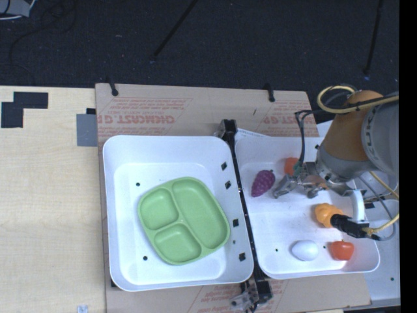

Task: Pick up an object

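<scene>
- Fingers of the gripper (pixel 285 189) look spread and bare, hovering low over the right bin (pixel 273 266) with nothing between them.
- Leftmost, the left bin (pixel 117 175) holds a green divided plate (pixel 183 220).
- Just left of the fingertips lies a purple grape bunch (pixel 263 182), likely the target.
- Farther right sit a white egg (pixel 304 250), an orange piece (pixel 324 212) and a red piece (pixel 341 249).
- Approach step, I judge; next, centre over the grapes, descend, close.
</scene>
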